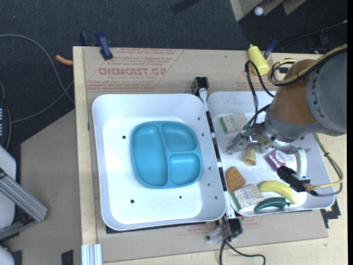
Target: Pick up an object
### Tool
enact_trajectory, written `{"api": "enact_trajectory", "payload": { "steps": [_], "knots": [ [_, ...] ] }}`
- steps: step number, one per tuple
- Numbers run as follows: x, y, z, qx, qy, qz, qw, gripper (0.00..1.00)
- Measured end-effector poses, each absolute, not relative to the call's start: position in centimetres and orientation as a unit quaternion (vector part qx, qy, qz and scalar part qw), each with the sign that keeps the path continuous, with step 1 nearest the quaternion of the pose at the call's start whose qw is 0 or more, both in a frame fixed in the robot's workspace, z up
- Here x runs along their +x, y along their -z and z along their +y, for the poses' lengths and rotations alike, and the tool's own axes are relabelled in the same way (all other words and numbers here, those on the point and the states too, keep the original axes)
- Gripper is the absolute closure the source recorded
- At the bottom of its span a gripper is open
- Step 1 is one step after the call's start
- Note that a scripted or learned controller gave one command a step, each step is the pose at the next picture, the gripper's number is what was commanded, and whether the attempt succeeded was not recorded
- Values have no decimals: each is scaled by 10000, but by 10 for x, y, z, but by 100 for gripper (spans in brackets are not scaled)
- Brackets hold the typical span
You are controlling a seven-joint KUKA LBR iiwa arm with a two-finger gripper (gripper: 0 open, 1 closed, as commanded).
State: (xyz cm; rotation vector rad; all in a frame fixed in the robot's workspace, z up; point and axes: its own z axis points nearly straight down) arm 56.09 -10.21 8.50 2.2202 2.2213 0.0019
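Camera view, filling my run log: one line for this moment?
arm: over right white bin | tool: low among items | blue divided plate: left bin | grasp: unconfirmed

Glossy blue plastic plate [165, 153] in smooth white bin [110, 148].

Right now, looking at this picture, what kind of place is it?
Probably a robotics lab, a bench set up for grasping trials: two white bins side by side, an industrial arm over toy food like a banana, and loose cables around.
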Motion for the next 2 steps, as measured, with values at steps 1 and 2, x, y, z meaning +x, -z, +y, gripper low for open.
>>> {"api": "enact_trajectory", "payload": {
  "steps": [1,2],
  "knots": [
    [561,-94,-102,7075,-7,7068,7,100],
    [602,-185,-37,7067,-7,7075,2,100]
  ]
}}
